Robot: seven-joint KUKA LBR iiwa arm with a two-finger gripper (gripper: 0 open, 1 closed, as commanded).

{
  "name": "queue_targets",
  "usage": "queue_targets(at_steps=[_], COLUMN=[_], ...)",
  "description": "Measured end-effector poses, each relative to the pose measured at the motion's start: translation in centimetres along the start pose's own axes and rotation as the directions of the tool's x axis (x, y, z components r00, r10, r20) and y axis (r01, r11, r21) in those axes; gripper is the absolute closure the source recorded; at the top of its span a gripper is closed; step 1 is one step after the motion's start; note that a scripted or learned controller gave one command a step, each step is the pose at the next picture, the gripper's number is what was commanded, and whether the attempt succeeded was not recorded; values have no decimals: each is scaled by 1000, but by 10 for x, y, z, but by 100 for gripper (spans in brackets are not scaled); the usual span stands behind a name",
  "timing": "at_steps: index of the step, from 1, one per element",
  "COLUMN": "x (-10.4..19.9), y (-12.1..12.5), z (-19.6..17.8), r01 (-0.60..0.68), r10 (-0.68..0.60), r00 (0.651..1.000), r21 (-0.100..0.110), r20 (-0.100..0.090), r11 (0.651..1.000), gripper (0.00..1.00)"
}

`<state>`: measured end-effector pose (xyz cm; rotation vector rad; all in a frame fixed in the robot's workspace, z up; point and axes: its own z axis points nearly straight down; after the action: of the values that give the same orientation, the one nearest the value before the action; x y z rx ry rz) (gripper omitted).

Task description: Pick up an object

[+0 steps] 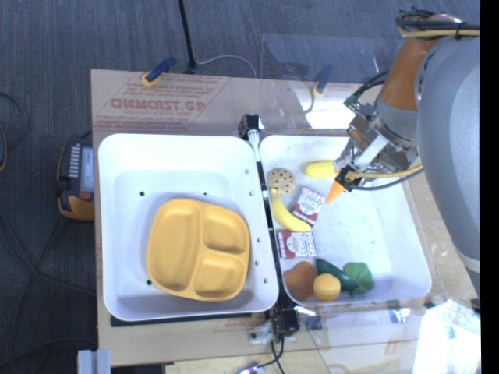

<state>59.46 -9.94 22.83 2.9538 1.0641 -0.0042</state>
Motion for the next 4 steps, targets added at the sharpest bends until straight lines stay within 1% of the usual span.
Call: queue_targets(at_steps=[1,2,3,4], x=[-4,6,5,-43], y=[-77,-145,-144,-126], z=[11,-16,-16,50], r01=[-72,-313,-315,50], r10=[72,313,315,-50], r00=[997,950,949,999], r21=[11,5,3,11], r20=[8,8,9,10], r11=[997,950,949,999], gripper=[100,100,0,0])
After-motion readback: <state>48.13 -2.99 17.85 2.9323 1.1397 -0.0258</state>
